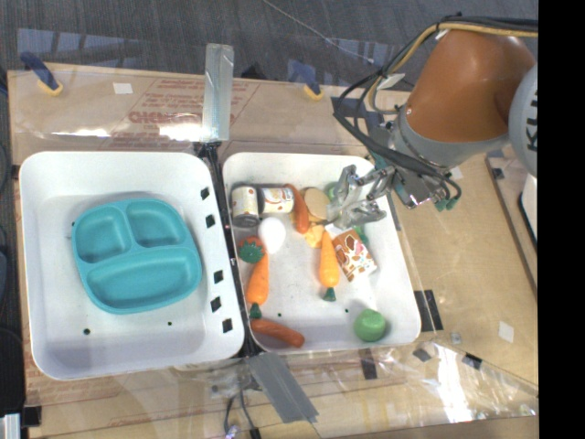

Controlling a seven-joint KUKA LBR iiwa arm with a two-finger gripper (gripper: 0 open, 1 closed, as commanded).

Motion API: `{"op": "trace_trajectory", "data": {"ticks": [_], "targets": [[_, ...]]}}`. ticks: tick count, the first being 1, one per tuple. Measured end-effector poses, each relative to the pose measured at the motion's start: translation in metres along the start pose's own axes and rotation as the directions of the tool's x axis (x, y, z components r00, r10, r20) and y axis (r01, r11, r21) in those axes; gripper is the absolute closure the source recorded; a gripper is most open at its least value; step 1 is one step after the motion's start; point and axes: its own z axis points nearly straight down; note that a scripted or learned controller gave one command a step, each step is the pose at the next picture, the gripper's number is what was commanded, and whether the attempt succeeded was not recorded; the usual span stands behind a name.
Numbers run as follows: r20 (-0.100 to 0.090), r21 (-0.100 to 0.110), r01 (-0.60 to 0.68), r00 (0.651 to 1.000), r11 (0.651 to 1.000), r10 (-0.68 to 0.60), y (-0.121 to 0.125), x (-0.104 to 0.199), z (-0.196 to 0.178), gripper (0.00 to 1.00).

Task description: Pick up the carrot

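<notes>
- The gripper (355,199) hangs over the upper right of the right bin (402,282); whether its fingers are apart or together, I cannot tell.
- One carrot (328,262) lies just below the gripper, beside a small patterned box (353,254).
- Another carrot (258,280) lies left of centre in that bin.
- A teal divided plate (137,254) sits in the left bin (46,337).

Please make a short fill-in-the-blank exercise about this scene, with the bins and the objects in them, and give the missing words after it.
1. The blue divided plate lies in the ____ bin.
2. The round green object sits near the right bin's ____ right corner.
3. The gripper hangs over the ____ bin.
4. The white egg lies just below the ____.

Missing words: left; lower; right; can
</notes>
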Motion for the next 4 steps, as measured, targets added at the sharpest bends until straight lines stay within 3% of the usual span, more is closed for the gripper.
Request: {"op": "trace_trajectory", "data": {"ticks": [1,2,3,4], "targets": [[-0.009,-0.002,-0.418,0.909,0.909,0.418,0.005,0.075,0.055,1.0],[-0.001,0.002,-0.222,0.975,0.975,0.222,-0.026,0.107,0.001,1.0],[-0.002,-0.001,0.076,0.997,0.997,-0.076,-0.029,0.095,-0.028,1.0],[-0.011,-0.016,0.152,0.988,0.988,-0.152,0.004,0.085,0.143,1.0]]}}
